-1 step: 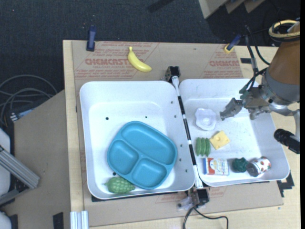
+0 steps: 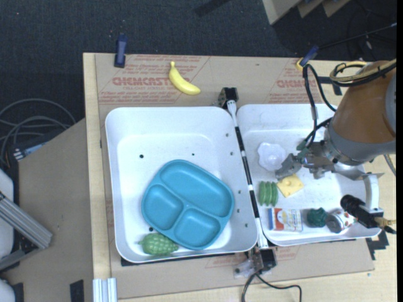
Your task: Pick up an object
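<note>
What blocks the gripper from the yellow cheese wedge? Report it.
Nothing visible does. The gripper hangs just above and left of the yellow cheese wedge in the right bin; the clear cup lies beside it.

banana [image 2: 183, 80]: on cardboard behind left bin | grey cables [image 2: 28, 128]: floor, far left

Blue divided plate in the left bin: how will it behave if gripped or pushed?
The blue divided plate looks like rigid molded plastic, so probably stiff and light. Its glossy, shallow, wide form likely slides when pushed rather than rolling. Only the thin rim suits the gripper, so slipping seems possible.
</note>
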`<action>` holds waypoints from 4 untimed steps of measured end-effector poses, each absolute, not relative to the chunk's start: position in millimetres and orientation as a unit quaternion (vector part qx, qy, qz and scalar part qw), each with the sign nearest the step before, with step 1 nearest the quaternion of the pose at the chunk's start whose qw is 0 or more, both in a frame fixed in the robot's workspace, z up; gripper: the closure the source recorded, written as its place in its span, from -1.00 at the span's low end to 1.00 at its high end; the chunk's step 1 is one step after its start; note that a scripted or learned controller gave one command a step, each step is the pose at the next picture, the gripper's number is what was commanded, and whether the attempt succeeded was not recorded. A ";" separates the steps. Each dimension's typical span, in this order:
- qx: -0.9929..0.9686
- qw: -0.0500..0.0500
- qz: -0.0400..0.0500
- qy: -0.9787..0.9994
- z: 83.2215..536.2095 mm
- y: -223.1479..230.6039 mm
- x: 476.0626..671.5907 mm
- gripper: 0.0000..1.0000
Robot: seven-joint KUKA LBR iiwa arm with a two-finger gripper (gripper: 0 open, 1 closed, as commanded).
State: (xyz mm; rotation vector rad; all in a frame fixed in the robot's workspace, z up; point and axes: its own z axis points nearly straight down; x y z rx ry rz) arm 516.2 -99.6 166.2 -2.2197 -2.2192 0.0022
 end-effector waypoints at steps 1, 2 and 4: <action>-0.707 -0.006 -0.002 -0.707 94.7 -106.4 525.1 -1.00; -0.708 -0.001 0.000 -0.707 84.8 -190.1 556.0 -1.00; -0.707 0.001 0.000 -0.707 84.8 -132.9 630.2 -1.00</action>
